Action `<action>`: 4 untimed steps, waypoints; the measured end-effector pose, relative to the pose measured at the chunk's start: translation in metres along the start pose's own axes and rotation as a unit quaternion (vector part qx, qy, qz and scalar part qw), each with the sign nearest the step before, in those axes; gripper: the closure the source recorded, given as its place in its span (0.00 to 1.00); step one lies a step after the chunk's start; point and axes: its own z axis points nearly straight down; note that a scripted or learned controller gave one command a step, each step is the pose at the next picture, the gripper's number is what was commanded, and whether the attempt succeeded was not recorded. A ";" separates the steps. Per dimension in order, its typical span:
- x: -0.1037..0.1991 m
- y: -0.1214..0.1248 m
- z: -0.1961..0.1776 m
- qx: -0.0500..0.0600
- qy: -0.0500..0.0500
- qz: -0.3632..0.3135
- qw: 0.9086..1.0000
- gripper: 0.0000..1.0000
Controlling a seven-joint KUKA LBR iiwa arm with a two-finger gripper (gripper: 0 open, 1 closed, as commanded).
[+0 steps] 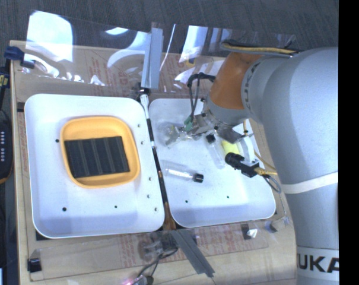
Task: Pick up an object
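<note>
Two bins: left bin (43, 159) holds a yellow tray (98, 152); gripper (191, 126) (grip state can't tell) low in right bin (226, 209), clear tube (182, 174) at its 6 o'clock, nearby.

Bulky grey cylindrical arm (298, 129), orange band (229, 88) above wrist, black cables alongside; dark "KUKA" lettering (317, 263) low on casing.

Arm (286, 100) over right bin (226, 209) — yellow tray (99, 129) in left bin (48, 206).
</note>
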 end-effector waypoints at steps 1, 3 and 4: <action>0.001 0.001 -0.010 0.001 0.000 -0.003 1.000 1.00; -0.050 -0.043 0.000 0.001 0.000 0.020 1.000 0.00; -0.042 -0.077 0.001 0.001 0.000 0.008 1.000 0.00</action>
